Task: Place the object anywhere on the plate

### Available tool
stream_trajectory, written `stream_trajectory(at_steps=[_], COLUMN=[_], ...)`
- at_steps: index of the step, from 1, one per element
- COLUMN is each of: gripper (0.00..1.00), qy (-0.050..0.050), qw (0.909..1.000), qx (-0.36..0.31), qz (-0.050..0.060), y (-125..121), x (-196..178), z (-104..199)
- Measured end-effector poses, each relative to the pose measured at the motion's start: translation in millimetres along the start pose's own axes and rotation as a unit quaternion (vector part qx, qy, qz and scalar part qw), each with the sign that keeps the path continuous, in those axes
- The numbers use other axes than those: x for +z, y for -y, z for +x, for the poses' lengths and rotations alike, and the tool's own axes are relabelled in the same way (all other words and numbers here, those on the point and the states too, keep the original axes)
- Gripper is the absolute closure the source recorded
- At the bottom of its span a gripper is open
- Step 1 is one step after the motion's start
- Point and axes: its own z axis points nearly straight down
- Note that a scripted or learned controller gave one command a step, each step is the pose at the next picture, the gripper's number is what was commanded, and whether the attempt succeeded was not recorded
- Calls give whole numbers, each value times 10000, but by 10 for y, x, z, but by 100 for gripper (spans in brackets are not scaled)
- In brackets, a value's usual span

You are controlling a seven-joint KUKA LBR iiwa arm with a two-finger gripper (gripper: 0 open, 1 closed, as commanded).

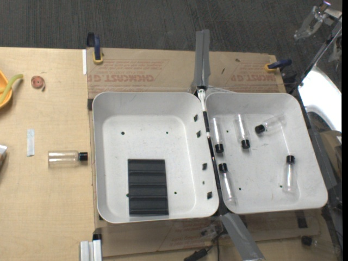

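Wooden bench, right bin holding five clear vials, black plate left; end effector state can't tell; slick vials likely slip.

Open white floor around black ridged plate, left bin.

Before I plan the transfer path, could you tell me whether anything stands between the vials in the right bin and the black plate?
Yes: the vials lie in the right bin, the black plate in the left bin, so the bins' adjoining walls, with small black clips, run between them. Nothing else visible intervenes.
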Motion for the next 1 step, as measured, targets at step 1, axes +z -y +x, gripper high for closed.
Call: stream_trajectory(at_steps=[1], gripper=[0], qy=[-2], qw=[9966], qx=[823], qz=[-5], y=[-221], x=[-1], z=[-670])
